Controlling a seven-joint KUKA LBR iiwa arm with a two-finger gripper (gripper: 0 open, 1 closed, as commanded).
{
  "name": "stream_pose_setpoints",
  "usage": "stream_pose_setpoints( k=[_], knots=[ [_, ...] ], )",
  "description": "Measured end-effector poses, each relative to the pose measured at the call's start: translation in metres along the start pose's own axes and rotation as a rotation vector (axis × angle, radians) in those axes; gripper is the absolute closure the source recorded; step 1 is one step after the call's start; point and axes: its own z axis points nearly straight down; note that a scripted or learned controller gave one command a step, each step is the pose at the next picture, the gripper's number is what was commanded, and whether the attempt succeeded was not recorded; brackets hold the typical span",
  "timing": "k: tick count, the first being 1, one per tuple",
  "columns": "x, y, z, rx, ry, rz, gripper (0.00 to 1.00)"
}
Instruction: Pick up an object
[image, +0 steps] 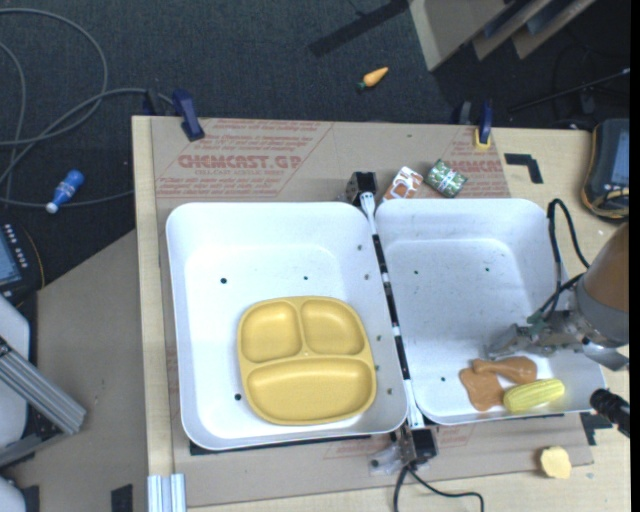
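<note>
Reaching in over the right bin (470, 240), the gripper (520, 340) hovers just above a brown chicken leg toy (495, 380); finger spread cannot be made out. Yellow corn cob (533, 396) lies touching the leg. Left bin (200, 250) holds a yellow divided plate (305, 358).

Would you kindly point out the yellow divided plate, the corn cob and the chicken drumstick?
yellow divided plate (305, 360), camera view, centre ridge.
corn cob (533, 395), camera view, middle of the cob.
chicken drumstick (490, 381), camera view, meaty body.
</note>
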Motion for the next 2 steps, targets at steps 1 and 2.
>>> stream_pose_setpoints(
  k=[1, 2],
  knots=[
    [-0.015, 0.038, -0.09, -0.013, -0.008, -0.002, 0.0],
    [-0.008, 0.061, -0.001, -0.001, 0.01, -0.007, 0.0]
  ],
)
